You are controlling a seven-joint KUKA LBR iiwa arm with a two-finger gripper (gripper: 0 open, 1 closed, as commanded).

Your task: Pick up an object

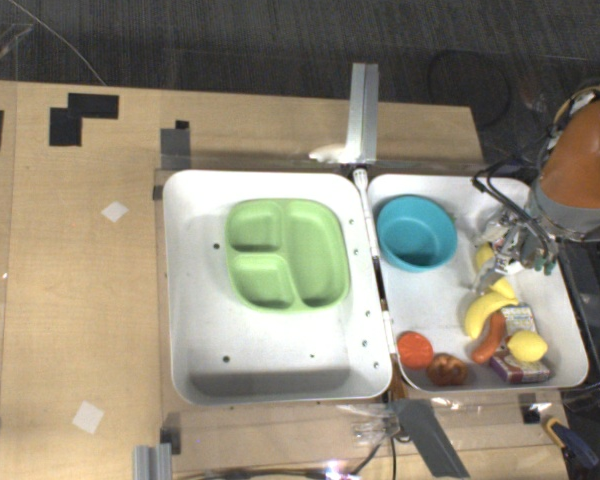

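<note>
Surface (70,298); 2 bins: left bin (195,368) with green tray (285,253), right bin (570,363) with blue bowl (416,232), banana (483,308), lemon (527,347), orange ball (414,348). Gripper (515,246) hovers just above the banana's upper end; finger state: cannot tell. Best approach, likely: descend straight, straddle the banana's narrow width, avoid the crowded lemon side.

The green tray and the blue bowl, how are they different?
The green tray is squarish with three compartments; the blue bowl is round with one hollow. The tray lies in the left bin, the bowl in the right bin with the fruit. The tray looks wider. Both sit upright.
</note>
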